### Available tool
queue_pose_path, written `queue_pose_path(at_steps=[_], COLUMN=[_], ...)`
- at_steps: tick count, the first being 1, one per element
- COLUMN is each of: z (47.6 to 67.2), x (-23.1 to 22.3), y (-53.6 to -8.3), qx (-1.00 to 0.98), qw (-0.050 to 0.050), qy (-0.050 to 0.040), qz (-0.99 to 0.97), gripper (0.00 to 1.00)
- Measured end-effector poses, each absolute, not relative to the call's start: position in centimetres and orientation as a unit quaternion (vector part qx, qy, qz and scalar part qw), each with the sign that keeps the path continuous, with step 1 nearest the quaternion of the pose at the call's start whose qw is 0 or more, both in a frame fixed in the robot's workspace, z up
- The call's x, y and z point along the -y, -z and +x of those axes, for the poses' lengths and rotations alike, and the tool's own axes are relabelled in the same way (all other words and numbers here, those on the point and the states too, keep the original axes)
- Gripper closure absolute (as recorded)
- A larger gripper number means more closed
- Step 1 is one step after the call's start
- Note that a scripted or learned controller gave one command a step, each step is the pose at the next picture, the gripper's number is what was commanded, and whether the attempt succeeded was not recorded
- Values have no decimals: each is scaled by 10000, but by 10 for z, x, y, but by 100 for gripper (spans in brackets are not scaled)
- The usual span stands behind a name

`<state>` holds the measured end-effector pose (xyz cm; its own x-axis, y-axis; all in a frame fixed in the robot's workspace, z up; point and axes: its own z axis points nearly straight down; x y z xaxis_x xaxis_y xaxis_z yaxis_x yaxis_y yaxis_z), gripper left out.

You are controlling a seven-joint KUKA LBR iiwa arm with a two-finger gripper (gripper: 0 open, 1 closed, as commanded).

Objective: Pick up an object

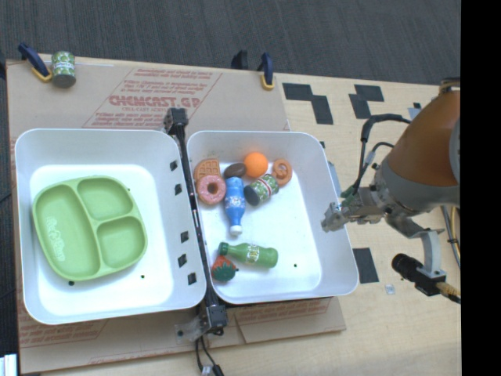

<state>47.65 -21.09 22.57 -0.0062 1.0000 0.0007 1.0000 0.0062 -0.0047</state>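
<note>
Arm's parked at the right bin's [333,202] outer rim, gripper [335,216] (small, kinda blurry) probably over the edge, can't tell its state. Toys sit apart from it: blue bottle [235,202], green bottle [249,254], orange ball [255,164].

The worktop [376,304] is pale wood with black square marks on it. A brown sheet with red print [156,100] covers the part behind and under the two bins. The left bin [23,233] and the right bin [333,241] sit side by side, touching along a black joint. Beyond the left bin's far corner stands a small green can [63,67], beside a blue-and-yellow clamp [33,61].
</note>
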Motion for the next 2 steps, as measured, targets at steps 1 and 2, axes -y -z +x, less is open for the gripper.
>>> queue_pose_path(at_steps=[1, 2], z=[478, 477], x=[212, 211], y=[-260, -229], qx=[7092, 7093], qw=[-11, 18], qy=[-1, -14], qz=[-7050, -7049], gripper=[100, 100])
